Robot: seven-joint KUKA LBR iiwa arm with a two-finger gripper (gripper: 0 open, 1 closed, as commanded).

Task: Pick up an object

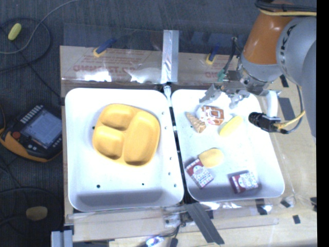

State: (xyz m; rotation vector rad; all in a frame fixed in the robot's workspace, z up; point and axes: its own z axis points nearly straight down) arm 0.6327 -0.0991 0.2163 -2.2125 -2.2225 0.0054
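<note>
Camera view: the gripper [222, 98] sits over the far edge of the right bin [272, 161], its two fingers spread apart with nothing between them. Directly below the gripper lies an orange-and-white packet [213, 115], close to the fingertips; whether they touch cannot be determined. Just left of the packet is a tan cone-shaped piece [195, 121]; to its right lies a yellow lemon-shaped item [230, 126]. Farther toward the near edge are a yellow lump [211, 157] and two dark red packets [199, 173] [242, 181]. Well left of the gripper, the left bin [82, 184] holds a large yellow divided tray [126, 133].
</note>
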